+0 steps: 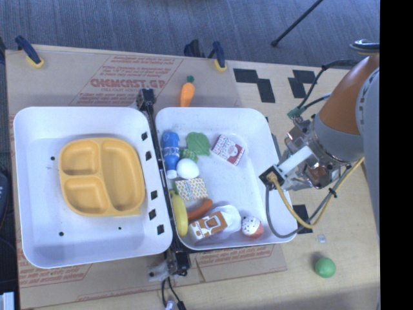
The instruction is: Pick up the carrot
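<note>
The fingers cannot be told apart from the wrist hardware, so how far they are spread, and whether anything is held, cannot be told. The gripper [303, 170] is seen at the 3 o'clock edge of the right bin [258, 118], over the rim, with a yellow cable [284, 215] looped below it toward 6 o'clock.

In the camera view, the carrot [187, 92] is found outside both bins, on the cardboard sheet [110, 79] at 12 o'clock from the right bin, just beyond its far rim, with its green top pointed away. It is well apart from the gripper. Red print on the cardboard is partly readable as "CHEMCAST GP"; the smaller lines beneath are too blurred to be read.

Inside the right bin a blue bottle [170, 144], a green leafy piece [197, 143], a white egg [188, 168], a red and white packet [228, 149], a patterned box [191, 188], a banana [180, 216], a red sausage [201, 208] and a white carton [216, 223] with an orange label are gathered, mostly toward 9 and 6 o'clock. Their printing cannot be read.

A yellow divided tray [101, 175] is held in the left bin [39, 237]. A green ball [324, 267] is seen on the bench at 5 o'clock.
</note>
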Robot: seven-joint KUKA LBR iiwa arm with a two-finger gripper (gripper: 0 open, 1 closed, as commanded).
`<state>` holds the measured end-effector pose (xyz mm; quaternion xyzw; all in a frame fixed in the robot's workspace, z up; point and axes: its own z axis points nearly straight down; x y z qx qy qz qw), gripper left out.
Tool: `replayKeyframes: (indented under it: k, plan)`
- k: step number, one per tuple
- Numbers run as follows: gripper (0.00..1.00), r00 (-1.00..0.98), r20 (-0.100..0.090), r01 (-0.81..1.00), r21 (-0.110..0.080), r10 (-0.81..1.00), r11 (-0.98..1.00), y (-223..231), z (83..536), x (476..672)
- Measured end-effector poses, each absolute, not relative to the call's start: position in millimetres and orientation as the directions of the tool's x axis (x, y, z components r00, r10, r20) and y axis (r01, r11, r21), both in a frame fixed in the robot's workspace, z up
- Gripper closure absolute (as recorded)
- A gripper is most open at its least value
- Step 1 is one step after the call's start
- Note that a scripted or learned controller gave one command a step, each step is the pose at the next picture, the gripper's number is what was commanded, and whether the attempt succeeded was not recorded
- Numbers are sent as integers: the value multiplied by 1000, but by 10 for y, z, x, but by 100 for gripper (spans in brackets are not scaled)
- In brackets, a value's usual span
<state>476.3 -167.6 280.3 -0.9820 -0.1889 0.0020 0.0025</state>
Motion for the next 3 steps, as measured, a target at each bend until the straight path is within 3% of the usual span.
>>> replayKeyframes:
  k: [1,2,3]
  plan:
    - [100,950,-2,313,-4,313,-950,-2084,2909,4762]
    - [100,978,-5,207,-6,208,-978,-1544,2963,4762]
    - [100,977,-2,214,-4,214,-977,-2096,3114,4762]
